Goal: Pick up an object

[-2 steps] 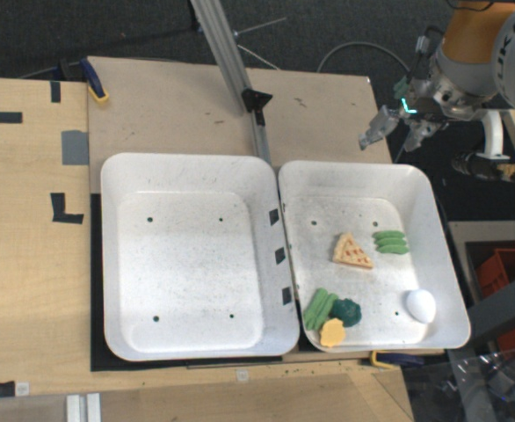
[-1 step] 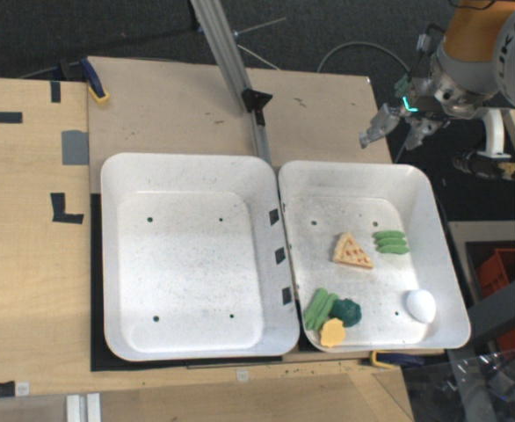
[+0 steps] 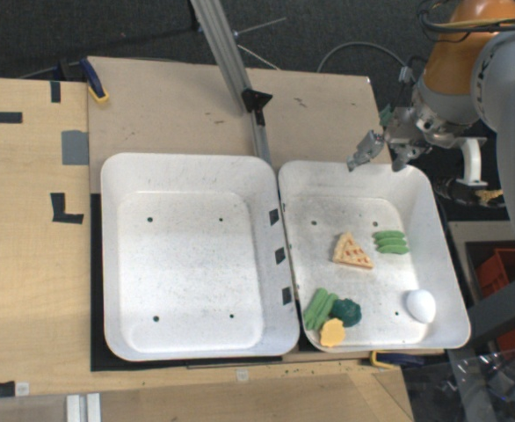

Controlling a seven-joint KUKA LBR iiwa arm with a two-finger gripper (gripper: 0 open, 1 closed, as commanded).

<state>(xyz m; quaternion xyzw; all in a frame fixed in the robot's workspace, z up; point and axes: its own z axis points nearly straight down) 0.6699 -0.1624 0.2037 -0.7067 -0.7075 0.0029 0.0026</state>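
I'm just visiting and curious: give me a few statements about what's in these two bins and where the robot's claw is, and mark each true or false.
1. All the small items lie in the right bin. True.
2. The gripper holds the white egg. False: the egg lies near the bin's lower right corner, far from the gripper.
3. The waffle wedge lies beside the green pea pod. True.
4. The gripper is over the left bin. False: it is at the right bin's far edge.
5. A yellow piece lies near the right bin's front edge. True.
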